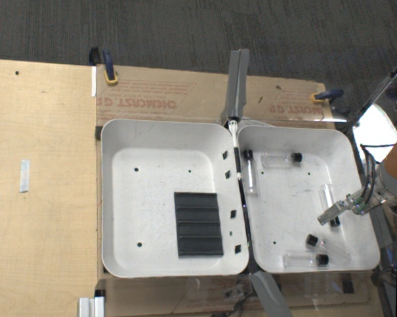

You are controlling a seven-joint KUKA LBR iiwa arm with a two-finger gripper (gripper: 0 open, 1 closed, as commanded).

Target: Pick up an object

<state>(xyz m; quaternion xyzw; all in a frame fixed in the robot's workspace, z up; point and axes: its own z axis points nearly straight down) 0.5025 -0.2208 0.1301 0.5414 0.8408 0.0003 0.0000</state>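
Far to the claw's left, a ribbed black block [198, 224] lies in the left bin [120, 141]. Nearer, clear tubes with black caps are scattered over the right bin [298, 136]; one tube [327, 196] lies just left of the claw [327, 217]. Whether the claw is open cannot be told. It would do well to centre over that tube before closing.

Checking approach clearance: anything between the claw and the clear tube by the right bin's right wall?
Nothing visible. The claw sits low in the right bin, right beside the clear tube. The nearest black cap lies below and off that line.
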